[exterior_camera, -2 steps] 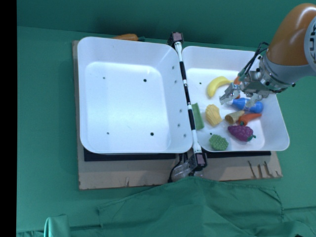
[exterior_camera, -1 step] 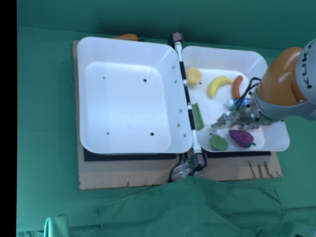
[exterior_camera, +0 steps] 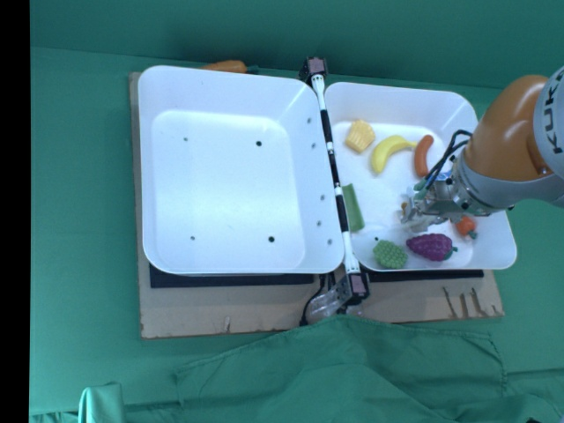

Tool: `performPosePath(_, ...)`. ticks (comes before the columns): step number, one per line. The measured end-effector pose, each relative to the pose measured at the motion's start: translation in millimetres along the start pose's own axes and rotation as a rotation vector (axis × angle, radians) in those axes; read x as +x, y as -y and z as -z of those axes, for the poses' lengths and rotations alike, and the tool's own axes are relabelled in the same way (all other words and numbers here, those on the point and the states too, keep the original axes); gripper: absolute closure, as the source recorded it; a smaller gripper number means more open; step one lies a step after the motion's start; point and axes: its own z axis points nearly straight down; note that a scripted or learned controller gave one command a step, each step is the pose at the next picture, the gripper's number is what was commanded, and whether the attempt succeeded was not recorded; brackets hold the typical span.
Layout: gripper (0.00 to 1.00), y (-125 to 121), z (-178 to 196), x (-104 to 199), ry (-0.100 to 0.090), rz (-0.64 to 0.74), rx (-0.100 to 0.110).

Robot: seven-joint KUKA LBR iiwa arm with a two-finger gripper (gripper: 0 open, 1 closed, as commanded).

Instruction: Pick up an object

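A: Where is the arm (exterior_camera: 520, 144) now?

B: It reaches in over the right bin (exterior_camera: 441, 104), and the gripper (exterior_camera: 416, 208) hangs low above that bin's floor, near its front half. The grey wrist and orange band sit over the bin's right wall.

A: Is anything held?

B: I see nothing between the fingers. Whether the jaws stand wide or narrow, I cannot tell; the tips are small and blurred against the white floor.

A: What lies in the right bin?

B: Toy foods, all of them. A yellow corn piece (exterior_camera: 359, 136) lies toward the back of the bin, with a banana (exterior_camera: 389, 152) just beside it and a red sausage (exterior_camera: 424, 155) just beyond the banana, toward the arm. A green strip (exterior_camera: 352, 207) lies along the bin's left wall. Near the front wall sit a bumpy green fruit (exterior_camera: 389, 254) and a purple fruit (exterior_camera: 430, 247), close together. A small orange piece (exterior_camera: 465, 226) shows at the right side of the bin, partly under the wrist.

A: Which of them is nearest the gripper?

B: The purple fruit, just in front of it. They appear apart, though I cannot be sure.

A: And outside the right bin?

B: The left bin (exterior_camera: 229, 86) stands against it, with a black-and-white bar (exterior_camera: 330, 157) along the seam. An orange thing (exterior_camera: 225, 65) peeks out behind the left bin's back rim. Both bins rest on a cardboard sheet (exterior_camera: 220, 320), on green cloth (exterior_camera: 79, 192).
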Motion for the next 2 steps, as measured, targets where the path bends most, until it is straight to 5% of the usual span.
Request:
performPosePath(1, 1.00, -8, -13, -61, -0.006, 0.002, 0.010)
performPosePath(2, 1.00, -9, 0, -61, 0.001, 0.001, 0.002)
